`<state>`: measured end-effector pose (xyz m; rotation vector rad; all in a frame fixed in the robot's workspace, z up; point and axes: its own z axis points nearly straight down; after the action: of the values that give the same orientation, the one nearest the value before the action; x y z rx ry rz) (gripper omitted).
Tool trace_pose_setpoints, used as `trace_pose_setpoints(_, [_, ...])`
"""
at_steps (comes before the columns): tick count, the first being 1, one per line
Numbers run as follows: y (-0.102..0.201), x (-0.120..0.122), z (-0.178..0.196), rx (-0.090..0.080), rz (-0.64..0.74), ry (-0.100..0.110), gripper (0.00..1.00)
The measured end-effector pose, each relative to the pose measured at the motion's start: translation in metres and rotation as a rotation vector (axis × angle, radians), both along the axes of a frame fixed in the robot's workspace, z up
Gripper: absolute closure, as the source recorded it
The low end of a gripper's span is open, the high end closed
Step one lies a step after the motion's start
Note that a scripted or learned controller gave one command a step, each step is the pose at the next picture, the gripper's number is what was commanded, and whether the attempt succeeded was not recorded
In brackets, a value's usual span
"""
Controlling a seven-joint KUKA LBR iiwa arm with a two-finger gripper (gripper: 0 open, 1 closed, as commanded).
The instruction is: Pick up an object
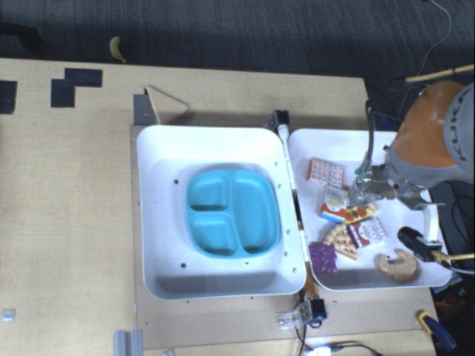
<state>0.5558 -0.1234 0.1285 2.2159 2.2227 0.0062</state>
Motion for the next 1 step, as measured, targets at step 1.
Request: trace_pose_setpoints(1, [0.0000,0.0000,-0.0001,0.000,0.000,0.000,0.00])
